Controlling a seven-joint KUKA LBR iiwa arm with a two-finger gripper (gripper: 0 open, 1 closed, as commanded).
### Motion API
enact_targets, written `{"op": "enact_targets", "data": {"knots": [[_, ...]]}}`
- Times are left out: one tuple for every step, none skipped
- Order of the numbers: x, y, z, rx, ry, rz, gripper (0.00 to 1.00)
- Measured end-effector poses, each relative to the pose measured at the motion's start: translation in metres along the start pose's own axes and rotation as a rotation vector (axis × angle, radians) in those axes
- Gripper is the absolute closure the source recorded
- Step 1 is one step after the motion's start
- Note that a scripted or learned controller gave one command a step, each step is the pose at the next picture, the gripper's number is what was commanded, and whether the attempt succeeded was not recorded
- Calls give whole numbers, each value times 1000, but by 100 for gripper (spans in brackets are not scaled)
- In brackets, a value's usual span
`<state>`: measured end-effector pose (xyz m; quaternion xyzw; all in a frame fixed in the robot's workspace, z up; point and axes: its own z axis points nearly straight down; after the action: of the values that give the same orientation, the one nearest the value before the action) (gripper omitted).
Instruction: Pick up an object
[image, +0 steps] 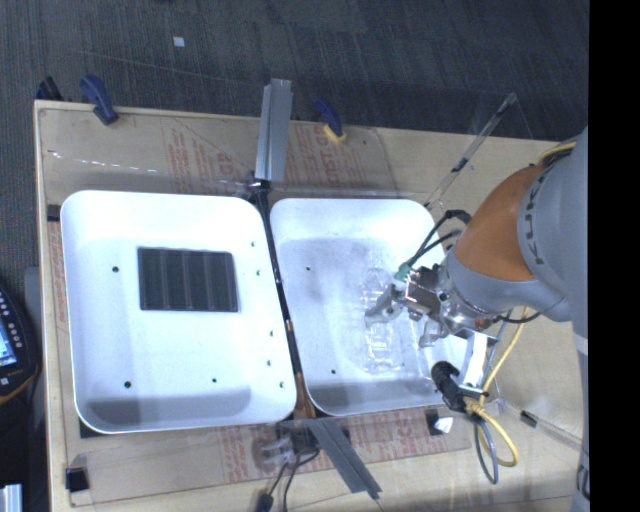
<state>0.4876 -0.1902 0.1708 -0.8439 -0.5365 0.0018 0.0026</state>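
Dark carpet surrounds a pale wooden bench (150, 150) printed with faint red lettering, and blue clamps (98, 98) grip its far edge. Taking the black divider (282, 310) between the two bins as the landmark: well to its left, at the frame's border, sits part of a handheld controller (12, 345) with a lit screen. Nearer, the left bin (90, 300) touches the divider along its right rim and holds a dark ribbed rectangular panel (188, 279), lying flat in the bin's upper middle, well apart from the divider. At the divider's far end a grey metal bar (272, 130) stands up from the bench; at its near end another grey bracket (340, 460) angles toward the viewer. Just right of the divider lies the right bin (315, 250), and toward that bin's right half rest some clear plastic objects (378, 335), hard to make out against the white floor. Above their right side hovers the gripper (400, 300), reaching in on the grey arm (530, 250) with its orange band; whether its fingers are spread or closed, and whether anything sits between them, cannot be told. Yellow and black cables (490, 420) hang beneath the wrist, farthest from the divider.
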Motion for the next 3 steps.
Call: {"op": "enact_targets", "data": {"knots": [[2,8,46,-1,1,-330,0],[-1,19,78,-3,2,-445,0],[0,21,66,-7,1,-448,100]]}}
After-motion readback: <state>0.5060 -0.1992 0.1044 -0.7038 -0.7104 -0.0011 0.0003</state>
